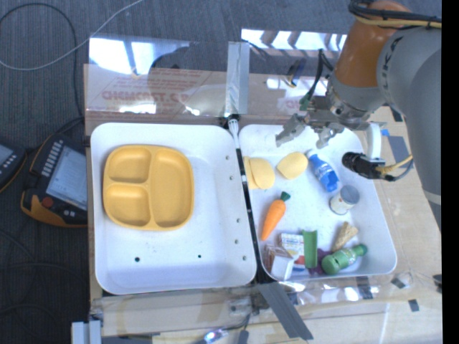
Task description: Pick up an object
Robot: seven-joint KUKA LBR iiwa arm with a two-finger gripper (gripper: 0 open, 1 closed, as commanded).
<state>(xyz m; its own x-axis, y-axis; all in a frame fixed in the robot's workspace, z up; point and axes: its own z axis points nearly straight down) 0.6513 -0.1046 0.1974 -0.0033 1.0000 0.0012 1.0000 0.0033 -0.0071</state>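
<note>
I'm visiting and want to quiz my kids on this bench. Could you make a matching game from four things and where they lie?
Things:
1. yellow plate
2. carrot
3. blue bottle
4. green bottle

Places:
A. right bin, near corner
B. left bin
C. right bin, beside the middle divider
D. right bin, just below the claw

Pairs: 1-B, 2-C, 3-D, 4-A

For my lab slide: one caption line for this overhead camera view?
Open gripper hovers over the right bin above a yellow toy; a yellow divided plate lies in the left bin.
</note>
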